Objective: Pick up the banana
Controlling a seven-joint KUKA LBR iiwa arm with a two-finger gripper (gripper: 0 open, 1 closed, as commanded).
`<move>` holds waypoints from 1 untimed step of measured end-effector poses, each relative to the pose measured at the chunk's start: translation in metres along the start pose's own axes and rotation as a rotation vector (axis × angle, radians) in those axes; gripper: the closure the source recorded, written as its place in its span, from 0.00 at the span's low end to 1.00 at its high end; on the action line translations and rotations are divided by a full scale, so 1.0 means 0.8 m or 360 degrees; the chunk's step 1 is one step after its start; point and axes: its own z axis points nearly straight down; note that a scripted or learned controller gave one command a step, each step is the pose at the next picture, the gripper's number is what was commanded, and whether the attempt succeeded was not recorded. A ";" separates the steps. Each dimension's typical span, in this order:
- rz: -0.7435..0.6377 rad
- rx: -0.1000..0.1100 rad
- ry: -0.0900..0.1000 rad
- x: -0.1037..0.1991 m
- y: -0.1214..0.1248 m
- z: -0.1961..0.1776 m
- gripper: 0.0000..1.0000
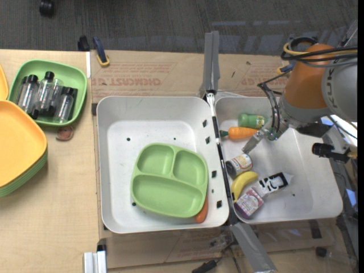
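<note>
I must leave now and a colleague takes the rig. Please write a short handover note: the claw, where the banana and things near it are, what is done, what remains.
Claw: low in the right bin, near the carrot; nothing seen in its grip.
Banana: lies in the right bin's left part, between a small jar and a purple packet.
Done: no pick yet.
Left: reach the banana, grasp it, lift it.

the arm (318,78) reaches in from the right, its orange band bulking large above the wrist (cables loop over the top of it). from the wrist the tool (254,141) slants down and to the left, thin and grey, its tip low.
</note>
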 end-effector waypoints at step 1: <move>-0.0391 -0.0001 0.0001 0.046 -0.007 0.000 0.00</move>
